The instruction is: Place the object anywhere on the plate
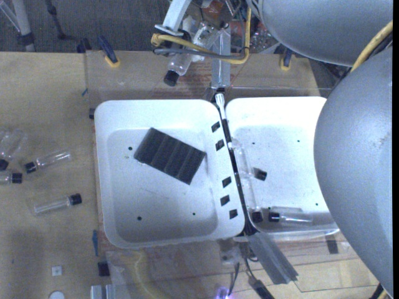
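- Your gripper (196, 36) hangs beyond the far edge of the two bins, above their dividing line. You cannot tell from this view whether it is wide, narrow or holding.
- A small clear vial (179, 65) with a black cap sits just beneath it, tilted, cap pointing down-left. It is probably the object; whether it is gripped is unclear.
- The plate (169, 155), dark, ribbed and rectangular, lies flat in the left bin (103, 167), nearer the camera and slightly left of the gripper, its long axis slanting.
- Judged so, your move runs toward the camera.
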### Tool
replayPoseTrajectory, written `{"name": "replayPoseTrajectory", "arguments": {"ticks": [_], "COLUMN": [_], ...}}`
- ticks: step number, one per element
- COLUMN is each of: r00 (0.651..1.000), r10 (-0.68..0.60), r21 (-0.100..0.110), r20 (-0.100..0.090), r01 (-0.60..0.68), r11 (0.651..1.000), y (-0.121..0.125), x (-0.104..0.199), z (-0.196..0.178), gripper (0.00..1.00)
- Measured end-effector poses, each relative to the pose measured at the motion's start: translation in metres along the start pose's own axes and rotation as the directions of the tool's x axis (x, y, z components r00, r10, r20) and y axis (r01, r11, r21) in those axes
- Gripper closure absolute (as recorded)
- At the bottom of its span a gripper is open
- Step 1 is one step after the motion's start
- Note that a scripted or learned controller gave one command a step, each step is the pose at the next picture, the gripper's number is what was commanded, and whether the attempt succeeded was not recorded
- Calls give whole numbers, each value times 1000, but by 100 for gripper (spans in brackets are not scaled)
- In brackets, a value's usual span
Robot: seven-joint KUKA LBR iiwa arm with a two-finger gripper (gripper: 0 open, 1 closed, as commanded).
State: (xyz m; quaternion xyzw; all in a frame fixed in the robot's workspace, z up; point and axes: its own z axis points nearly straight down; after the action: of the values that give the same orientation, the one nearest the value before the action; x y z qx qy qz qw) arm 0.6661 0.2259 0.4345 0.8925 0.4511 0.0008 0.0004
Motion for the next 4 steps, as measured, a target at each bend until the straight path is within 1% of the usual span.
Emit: {"name": "replayPoseTrajectory", "arguments": {"ticks": [1, 2, 3, 4], "r00": [741, 739, 984, 968], "r10": [672, 674, 177, -252], "r21": [1, 0, 5, 4], "r20": [0, 2, 7, 3], "r01": [-672, -674, -177, 252], "r11": [741, 739, 984, 968], "y": [2, -14, -11, 17], "x": [-2, -15, -58, -60], "z": [37, 239, 311, 253], "gripper": [100, 100, 100, 100]}}
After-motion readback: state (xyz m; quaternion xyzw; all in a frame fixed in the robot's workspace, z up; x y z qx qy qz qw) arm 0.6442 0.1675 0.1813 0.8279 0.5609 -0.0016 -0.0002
